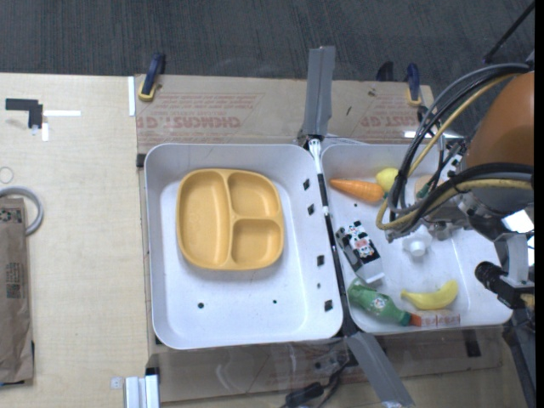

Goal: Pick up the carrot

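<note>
The carrot (358,189) lies near the back left corner of the right bin (476,308), its thick end touching a lemon (388,178). The arm (501,134) hangs over the bin's right side. A yellow plate (229,219) sits in the left bin (161,253).

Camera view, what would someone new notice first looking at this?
Probably the yellow divided plate, alone in the left bin. Next, the grey arm with looping cables over the right bin, where a carrot lies at the far edge, a banana and green bottle nearer.
</note>
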Tool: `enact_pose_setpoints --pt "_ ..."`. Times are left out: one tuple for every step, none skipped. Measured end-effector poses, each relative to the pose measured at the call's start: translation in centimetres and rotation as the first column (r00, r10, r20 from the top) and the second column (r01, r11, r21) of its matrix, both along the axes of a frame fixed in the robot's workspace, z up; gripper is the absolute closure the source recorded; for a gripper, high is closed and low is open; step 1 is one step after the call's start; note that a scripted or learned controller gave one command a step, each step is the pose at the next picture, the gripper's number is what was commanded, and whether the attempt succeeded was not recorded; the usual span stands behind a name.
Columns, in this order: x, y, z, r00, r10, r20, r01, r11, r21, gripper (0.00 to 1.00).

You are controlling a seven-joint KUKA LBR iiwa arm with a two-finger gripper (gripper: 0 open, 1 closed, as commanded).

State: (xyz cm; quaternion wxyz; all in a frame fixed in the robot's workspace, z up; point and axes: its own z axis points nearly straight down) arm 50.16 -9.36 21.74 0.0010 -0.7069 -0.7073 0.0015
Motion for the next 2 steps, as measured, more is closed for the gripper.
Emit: enact_pose_setpoints --pt "0.01 -0.09 0.78 1.000 -0.002 -0.003 0.002 1.000 -0.001 1.00" --pt "0.01 -0.10 0.78 1.000 -0.002 -0.003 0.002 1.000 -0.001 0.00"
